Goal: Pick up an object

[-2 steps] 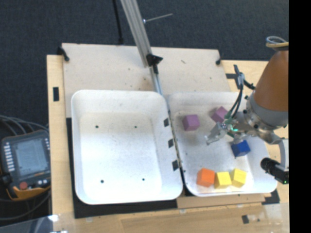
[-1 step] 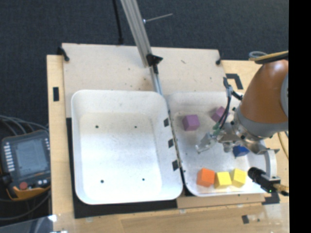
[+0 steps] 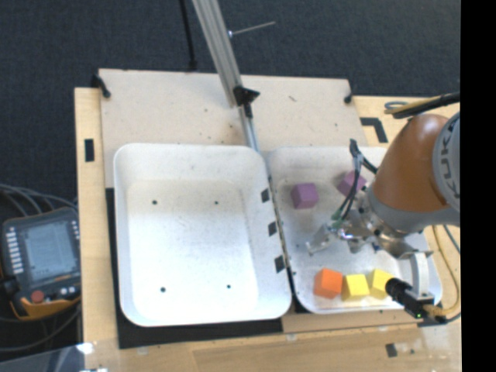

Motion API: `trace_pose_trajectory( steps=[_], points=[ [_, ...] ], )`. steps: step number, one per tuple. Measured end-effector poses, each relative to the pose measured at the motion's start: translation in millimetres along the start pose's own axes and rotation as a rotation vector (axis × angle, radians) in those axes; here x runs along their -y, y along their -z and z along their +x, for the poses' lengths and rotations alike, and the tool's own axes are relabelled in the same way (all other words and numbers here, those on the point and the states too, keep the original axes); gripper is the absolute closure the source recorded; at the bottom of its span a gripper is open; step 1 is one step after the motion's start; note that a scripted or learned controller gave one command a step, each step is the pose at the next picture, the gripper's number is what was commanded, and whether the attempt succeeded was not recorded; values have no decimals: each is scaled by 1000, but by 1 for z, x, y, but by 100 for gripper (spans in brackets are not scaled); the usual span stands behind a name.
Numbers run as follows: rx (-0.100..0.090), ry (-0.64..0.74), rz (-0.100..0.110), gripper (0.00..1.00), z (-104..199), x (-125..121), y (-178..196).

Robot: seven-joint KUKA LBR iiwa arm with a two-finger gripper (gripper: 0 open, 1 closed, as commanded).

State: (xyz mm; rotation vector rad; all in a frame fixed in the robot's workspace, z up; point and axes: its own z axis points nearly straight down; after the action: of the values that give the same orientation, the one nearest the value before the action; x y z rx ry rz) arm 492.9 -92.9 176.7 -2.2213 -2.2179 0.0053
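The left bin (image 3: 194, 231) holds nothing picked. In the right bin (image 3: 310, 161) lie a purple cube (image 3: 304, 194), an orange cube (image 3: 328, 283) and two yellow cubes (image 3: 356, 286), all ungrasped. The gripper (image 3: 325, 239) hovers low; whether it is spread, I cannot tell, so the pick seems undone

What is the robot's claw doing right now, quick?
Gripper: over the right bin, near the purple block; open or shut cannot be told.

Only two grey letters, "KU", can be read, printed on the arm (image 3: 422, 173) at the right side.
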Motion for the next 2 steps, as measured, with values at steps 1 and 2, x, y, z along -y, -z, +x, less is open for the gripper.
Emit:
trace_pose_trajectory(
  steps=[1, 2],
  points=[
    [0, -1, 0, 0, -5, -9, -55],
    [0, -7, -9, 100, -6, -11, -41]
  ],
)
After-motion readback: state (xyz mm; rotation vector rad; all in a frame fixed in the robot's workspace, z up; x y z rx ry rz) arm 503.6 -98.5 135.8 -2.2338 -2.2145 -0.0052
